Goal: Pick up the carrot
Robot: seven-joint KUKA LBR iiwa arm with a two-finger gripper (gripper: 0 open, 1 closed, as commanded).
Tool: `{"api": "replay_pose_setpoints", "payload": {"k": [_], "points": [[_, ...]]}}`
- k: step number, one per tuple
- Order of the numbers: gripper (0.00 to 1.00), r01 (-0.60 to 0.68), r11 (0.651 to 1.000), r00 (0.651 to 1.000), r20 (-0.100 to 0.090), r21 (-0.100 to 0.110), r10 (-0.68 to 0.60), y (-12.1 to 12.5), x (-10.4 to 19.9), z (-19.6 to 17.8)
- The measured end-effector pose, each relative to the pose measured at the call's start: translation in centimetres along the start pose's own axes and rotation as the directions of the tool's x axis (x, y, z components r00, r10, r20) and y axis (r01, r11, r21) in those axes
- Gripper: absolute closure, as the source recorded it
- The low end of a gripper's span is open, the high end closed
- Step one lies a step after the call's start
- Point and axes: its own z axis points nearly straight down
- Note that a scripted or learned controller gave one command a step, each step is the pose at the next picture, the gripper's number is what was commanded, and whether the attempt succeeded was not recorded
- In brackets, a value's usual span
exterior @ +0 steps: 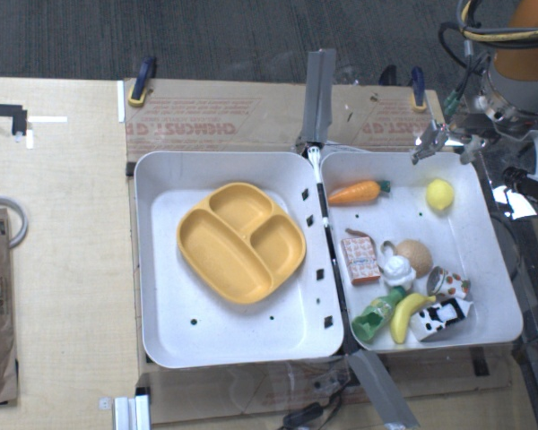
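Note:
The carrot [354, 193], orange with a small green top at its right end, lies flat near the back left of the right bin [495, 240]. My gripper [446, 148] hangs over that bin's back edge, up and to the right of the carrot and well apart from it. Its two fingers stand open with nothing between them. A yellow lemon [439, 195] rests just below the gripper, to the right of the carrot.
The left bin [161, 312] holds a yellow divided plate [242, 240]. In the front half of the right bin lie a red snack packet [360, 258], a brown ball [417, 256], a banana [405, 316], a green bottle [374, 319] and a black-and-white toy [444, 316].

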Motion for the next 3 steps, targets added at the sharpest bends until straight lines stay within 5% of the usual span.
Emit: {"api": "replay_pose_setpoints", "payload": {"k": [1, 2, 3], "points": [[0.0, -0.231, 0.973, 0.973, 0.001, 0.002, 0.231, 0.3, 0.5, 3.2], [0.0, -0.151, 0.989, 0.989, 0.0, 0.002, 0.151, 0.8, 4.6, 7.5], [0.0, -0.031, 1.0, 1.0, 0.001, -0.002, 0.031, 0.9, 5.3, 5.4]]}}
